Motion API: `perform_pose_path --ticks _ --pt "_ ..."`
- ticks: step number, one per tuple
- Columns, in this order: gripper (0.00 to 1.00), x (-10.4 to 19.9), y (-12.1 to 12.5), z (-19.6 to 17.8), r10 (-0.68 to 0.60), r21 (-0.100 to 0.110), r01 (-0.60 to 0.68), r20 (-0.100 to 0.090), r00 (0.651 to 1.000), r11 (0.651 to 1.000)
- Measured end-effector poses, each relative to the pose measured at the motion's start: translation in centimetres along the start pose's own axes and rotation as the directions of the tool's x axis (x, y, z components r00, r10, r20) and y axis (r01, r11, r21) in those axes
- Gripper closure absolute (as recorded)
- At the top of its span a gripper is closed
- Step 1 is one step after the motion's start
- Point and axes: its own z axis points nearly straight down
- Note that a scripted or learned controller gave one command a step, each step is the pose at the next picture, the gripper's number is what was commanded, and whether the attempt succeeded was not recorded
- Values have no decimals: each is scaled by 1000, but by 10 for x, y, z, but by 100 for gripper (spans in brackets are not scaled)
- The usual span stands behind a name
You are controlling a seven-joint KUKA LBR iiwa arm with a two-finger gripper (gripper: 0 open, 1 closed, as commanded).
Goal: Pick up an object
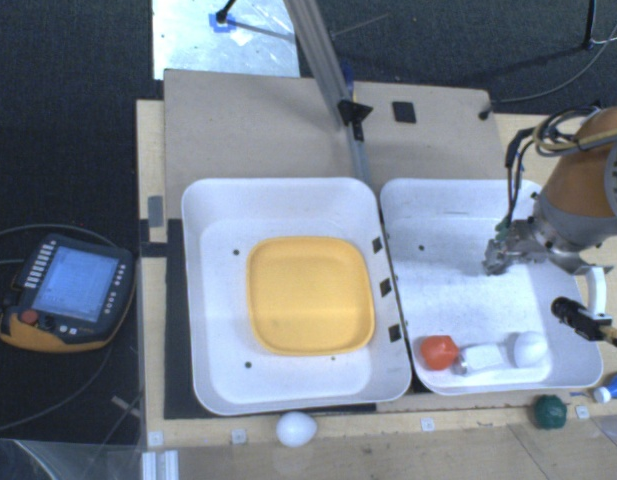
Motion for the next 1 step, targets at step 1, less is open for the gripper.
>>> perform_pose_path --ticks 1 --pt "100 2 0 -43 -1 -2 1 0 1000 1000"
